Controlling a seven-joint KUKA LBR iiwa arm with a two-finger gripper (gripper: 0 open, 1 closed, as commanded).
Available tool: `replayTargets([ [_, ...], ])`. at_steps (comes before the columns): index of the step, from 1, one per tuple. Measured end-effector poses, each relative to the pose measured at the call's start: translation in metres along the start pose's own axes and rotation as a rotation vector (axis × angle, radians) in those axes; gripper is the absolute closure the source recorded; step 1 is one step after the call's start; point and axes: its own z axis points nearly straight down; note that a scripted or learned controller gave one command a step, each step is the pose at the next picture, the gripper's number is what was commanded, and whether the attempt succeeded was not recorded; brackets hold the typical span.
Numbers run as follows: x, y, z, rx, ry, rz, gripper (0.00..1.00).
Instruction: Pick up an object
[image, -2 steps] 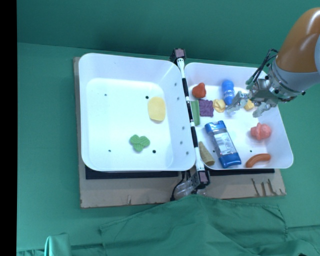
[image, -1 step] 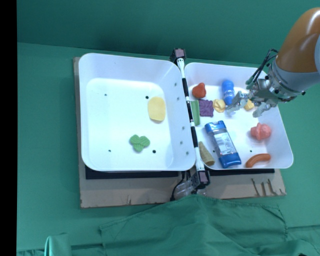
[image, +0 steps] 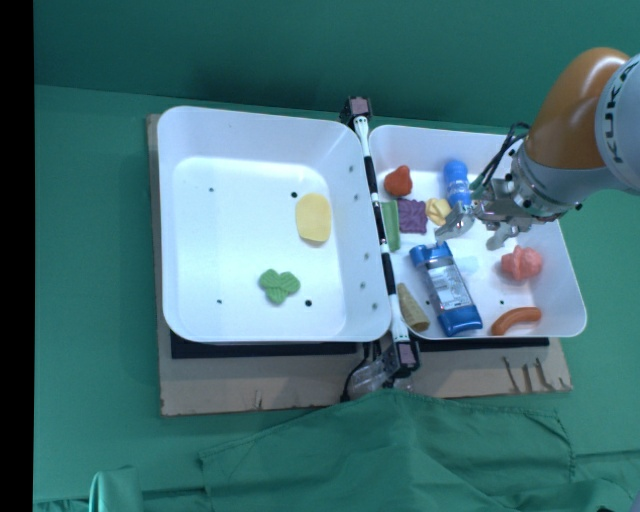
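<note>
My gripper hangs over the right bin, with its fingers spread open and nothing between them. One fingertip is close to a small yellow piece and the lower end of a blue bottle. Below the gripper a blue and silver packet lies flat. A pink lumpy toy sits just right of the gripper, and an orange sausage lies at the bin's front right.
The right bin also holds a red strawberry, a purple piece, a green stick and a tan cone. The left bin holds a yellow oval and a green leafy toy. Green cloth lies in front.
</note>
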Motion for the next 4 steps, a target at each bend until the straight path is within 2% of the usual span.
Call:
replayTargets([
  [1, -0.002, 0.005, 0.024, -0.027, -0.006, 0.000, 0.00],
  [2, -0.002, 0.007, 0.014, -0.029, -0.003, 0.003, 1.00],
  [3, -0.001, 0.008, -0.051, -0.014, -0.002, -0.002, 1.00],
  [4, -0.007, 0.008, -0.096, -0.013, -0.002, -0.001, 1.00],
])
